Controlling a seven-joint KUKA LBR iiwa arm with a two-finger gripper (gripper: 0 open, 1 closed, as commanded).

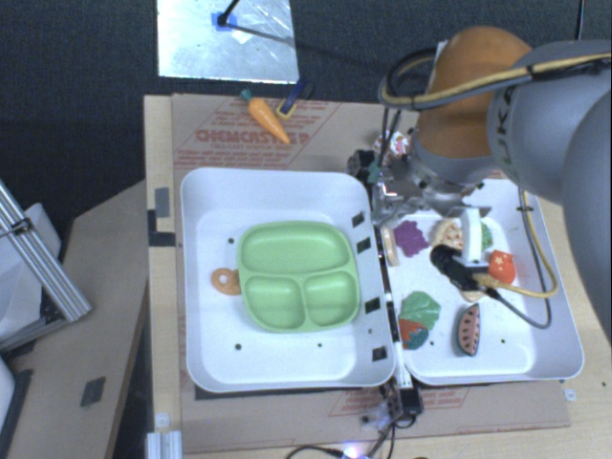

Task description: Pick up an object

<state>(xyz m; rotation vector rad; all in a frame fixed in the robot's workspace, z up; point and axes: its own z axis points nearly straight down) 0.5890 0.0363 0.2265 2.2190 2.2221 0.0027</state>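
The gripper (406, 199) hangs just above the purple toy (412, 236) in the right bin (535, 352); its opening probably cannot be judged, being hidden under the wrist. Crowded neighbours beside the purple toy risk a deflected, failed grasp.

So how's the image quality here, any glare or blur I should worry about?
Camera view: lighting is even and soft, shadows faint. The foil sheet at the top glares in patches. The arm near the lens looks soft and bulks over the right bin, hiding the gripper. The green tray and small toys read clearly, though fine detail is coarse.
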